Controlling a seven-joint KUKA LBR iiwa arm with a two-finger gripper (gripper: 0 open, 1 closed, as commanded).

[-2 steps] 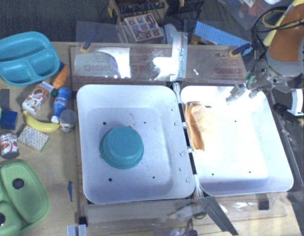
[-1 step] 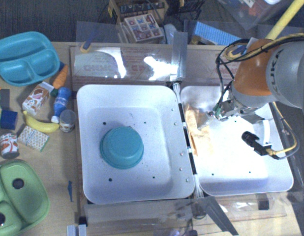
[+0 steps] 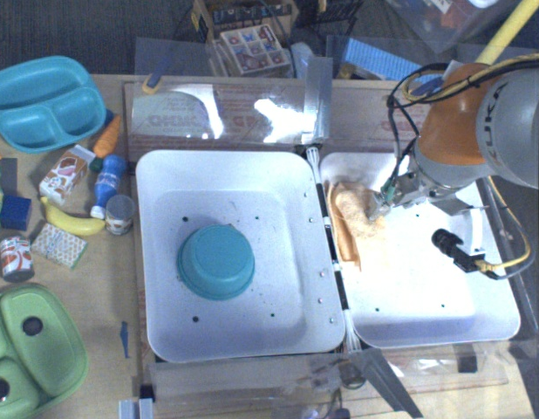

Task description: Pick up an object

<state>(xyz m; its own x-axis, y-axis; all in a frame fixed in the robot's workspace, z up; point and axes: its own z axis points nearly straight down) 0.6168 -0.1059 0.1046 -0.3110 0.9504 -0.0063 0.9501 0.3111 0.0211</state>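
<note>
A tan, crumpled soft thing lies along the left wall of the right bin. My gripper is down at its right upper edge, touching or very close to it. The arm's grey body and orange band reach in from the upper right and cover the wrist. A blue upturned bowl sits in the middle of the left bin, far from the gripper.
Outside the bins on the left lie a blue divided tray, a banana, a small carton, a blue bottle, a can and a green tray.
</note>
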